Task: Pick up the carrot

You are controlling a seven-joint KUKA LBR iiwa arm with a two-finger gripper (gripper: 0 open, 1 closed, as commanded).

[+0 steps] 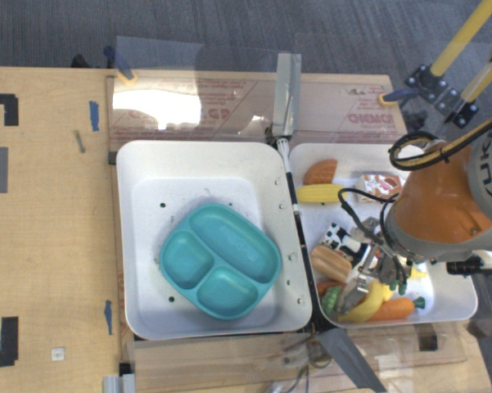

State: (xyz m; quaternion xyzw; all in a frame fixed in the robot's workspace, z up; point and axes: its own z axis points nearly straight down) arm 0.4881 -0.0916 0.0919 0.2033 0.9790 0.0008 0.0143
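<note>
Looking down on the bench, you saw the gripper (pixel 367 278) low in the right bin (pixel 462 301), near that bin's front wall, with the grey arm and its orange band (pixel 434 207) crowding the space behind and to the right of the jaws. You could not tell whether the jaws were open or closed; cables and toys blurred them. The carrot (pixel 397 308) lay just in front and to the right of the jaws, its length running along the front wall and very near it, so little room showed on that side. A yellow banana (pixel 368 300) sat right under the jaws, touching the carrot's left end. A bread roll (pixel 331 262) lay just left of the jaws, and a green piece (pixel 332 300) in the front left corner. Beyond the jaws, toward the back wall, lay a corn cob (pixel 319 193) and an orange piece (pixel 321 171), with bare white floor between. Well left of the jaws, past the divider, the left bin (pixel 147 178) held a teal divided plate (pixel 219 259) with open floor around it.
</note>
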